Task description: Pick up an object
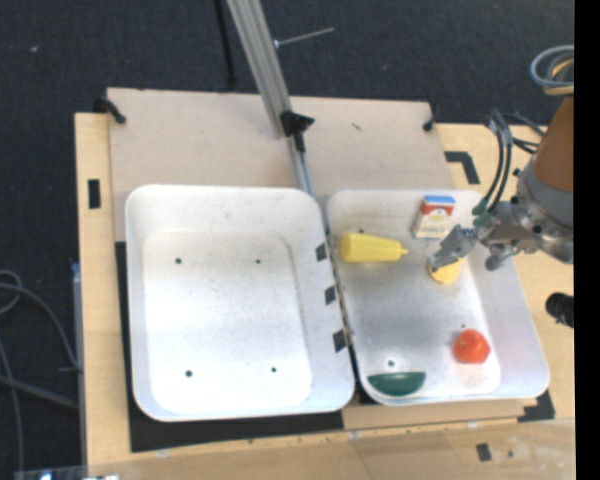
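We put the hand (458, 250) over the upper right part of the right bin (515, 313), reaching in from the right; its fingers sit over a small yellow piece (447, 271), and whether they are apart or closed on it we cannot tell, too blurred and small; we would not call it held. The yellow piece lies just below and slightly left of the fingertips, touching or nearly so; that is the relation the next move turns on, so we judge a short drop straight down is all that's needed. Just above-left of the hand stands a small white carton (435, 215) with a red and blue top; further left lies a yellow wedge (369, 248), long axis running left-right, pointed end toward the hand; well below sits an orange ball (470, 346); a dark green bowl-like thing (396, 381) rests at the bin's near rim. The left bin (150, 298) sits beside it on the desk (210, 138).
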Motion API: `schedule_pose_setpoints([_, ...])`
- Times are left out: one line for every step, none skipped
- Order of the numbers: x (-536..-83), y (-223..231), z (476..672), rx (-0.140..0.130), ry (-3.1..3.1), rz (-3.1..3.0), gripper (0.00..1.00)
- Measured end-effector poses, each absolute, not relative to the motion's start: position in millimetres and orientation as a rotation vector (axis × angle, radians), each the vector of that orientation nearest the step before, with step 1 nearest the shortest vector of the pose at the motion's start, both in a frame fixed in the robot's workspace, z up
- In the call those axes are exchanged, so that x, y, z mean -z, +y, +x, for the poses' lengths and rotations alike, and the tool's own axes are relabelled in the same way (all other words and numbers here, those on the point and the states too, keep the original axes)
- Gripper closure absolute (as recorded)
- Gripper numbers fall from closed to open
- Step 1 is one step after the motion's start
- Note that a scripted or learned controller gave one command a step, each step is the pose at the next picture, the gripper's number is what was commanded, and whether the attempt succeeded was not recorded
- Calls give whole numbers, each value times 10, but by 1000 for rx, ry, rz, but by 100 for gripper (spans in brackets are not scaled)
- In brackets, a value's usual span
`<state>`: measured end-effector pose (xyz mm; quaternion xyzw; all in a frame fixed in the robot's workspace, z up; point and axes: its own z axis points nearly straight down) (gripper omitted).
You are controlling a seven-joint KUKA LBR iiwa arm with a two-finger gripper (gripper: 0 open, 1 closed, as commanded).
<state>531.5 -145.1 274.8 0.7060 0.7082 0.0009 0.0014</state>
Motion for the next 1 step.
schedule_pose_setpoints([-2748, -1454, 5315, -3, 2220, 2219, 0])
